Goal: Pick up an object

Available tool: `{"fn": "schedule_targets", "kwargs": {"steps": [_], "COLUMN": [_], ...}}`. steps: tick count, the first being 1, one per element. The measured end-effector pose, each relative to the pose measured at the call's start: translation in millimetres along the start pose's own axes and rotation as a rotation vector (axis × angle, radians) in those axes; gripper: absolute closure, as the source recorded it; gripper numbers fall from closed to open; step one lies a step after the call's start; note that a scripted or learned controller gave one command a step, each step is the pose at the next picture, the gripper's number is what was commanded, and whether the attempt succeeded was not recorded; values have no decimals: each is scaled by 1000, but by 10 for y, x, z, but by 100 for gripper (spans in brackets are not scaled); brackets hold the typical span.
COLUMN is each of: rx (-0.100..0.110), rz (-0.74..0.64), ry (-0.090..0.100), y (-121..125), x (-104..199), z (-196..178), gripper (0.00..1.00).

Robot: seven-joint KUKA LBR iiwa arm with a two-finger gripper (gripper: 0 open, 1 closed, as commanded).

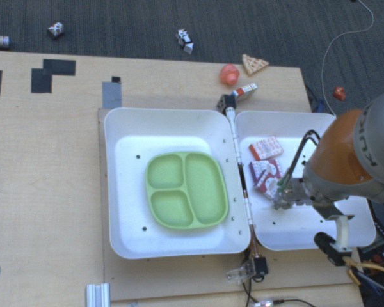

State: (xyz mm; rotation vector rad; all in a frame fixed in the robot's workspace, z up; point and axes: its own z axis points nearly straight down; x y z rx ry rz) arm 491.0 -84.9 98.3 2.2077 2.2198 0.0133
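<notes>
Camera view: grey arm's end effector (283, 197) hangs in the right white bin (294, 232), touching two red-and-white patterned packets (266, 165); whether it grips cannot be told.

One camera covers it all, fixed high above the bench (45, 171) and looking down at a slant, so the near edge sits at the bottom of frame and the dark carpet (147, 11) beyond the far edge runs across the top. It stands well back: both white bins fit whole, the left bin (125, 190) near centre, the right bin (294, 232) toward the right side. The arm (352, 155) comes in from the right, close under the lens and looming large. With a single view, there is no overlap to compare.
</notes>
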Motion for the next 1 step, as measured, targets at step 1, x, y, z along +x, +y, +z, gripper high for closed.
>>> {"fn": "schedule_targets", "kwargs": {"steps": [1], "rx": [0], "rz": [0], "ry": [0], "y": [-1], "x": [0], "z": [1], "gripper": [0]}}
